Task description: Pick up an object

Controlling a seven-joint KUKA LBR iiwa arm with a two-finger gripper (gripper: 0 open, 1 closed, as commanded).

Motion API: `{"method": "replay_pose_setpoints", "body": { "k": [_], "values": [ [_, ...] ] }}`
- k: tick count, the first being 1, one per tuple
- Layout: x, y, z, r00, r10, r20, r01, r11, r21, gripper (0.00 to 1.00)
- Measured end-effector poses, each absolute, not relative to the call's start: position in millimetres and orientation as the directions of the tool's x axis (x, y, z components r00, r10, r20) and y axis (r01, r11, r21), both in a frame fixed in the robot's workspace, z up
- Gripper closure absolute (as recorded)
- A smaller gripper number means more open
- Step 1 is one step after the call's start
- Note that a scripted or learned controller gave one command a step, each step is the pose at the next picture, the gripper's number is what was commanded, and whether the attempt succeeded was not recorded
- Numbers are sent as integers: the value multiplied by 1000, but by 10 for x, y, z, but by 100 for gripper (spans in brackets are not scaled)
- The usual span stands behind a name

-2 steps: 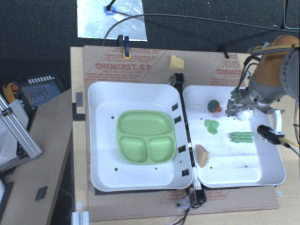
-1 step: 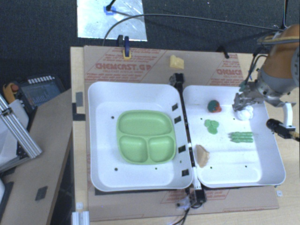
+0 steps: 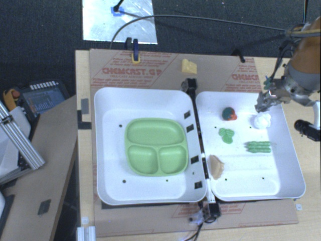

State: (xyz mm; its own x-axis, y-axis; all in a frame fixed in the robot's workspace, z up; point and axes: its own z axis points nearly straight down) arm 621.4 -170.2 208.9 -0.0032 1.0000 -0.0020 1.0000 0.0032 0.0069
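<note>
Behind both white bins (image 3: 150, 97), "CHEMCAST GP" printed red on brown board (image 3: 131, 70); state of the fingers (image 3: 263, 106) unreadable.

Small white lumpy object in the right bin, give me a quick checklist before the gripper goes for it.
1. Gripper above the small white lumpy object, near its upper edge: ok.
2. Finger opening: cannot tell.
3. Object held: not ok, it lies on the right white bin.
4. Round red and green object apart from it: ok.
5. Green ridged bundle lies below it, with a gap: ok.
</note>
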Motion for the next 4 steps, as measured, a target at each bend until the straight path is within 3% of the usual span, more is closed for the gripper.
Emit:
{"method": "replay_pose_setpoints", "body": {
  "k": [1, 4],
  "values": [
    [6301, -1718, 2560, -4, 1000, -2, 1000, 4, 8, 100],
    [5963, -7, 2337, -10, 1000, 3, 1000, 10, -2, 100]
  ]
}}
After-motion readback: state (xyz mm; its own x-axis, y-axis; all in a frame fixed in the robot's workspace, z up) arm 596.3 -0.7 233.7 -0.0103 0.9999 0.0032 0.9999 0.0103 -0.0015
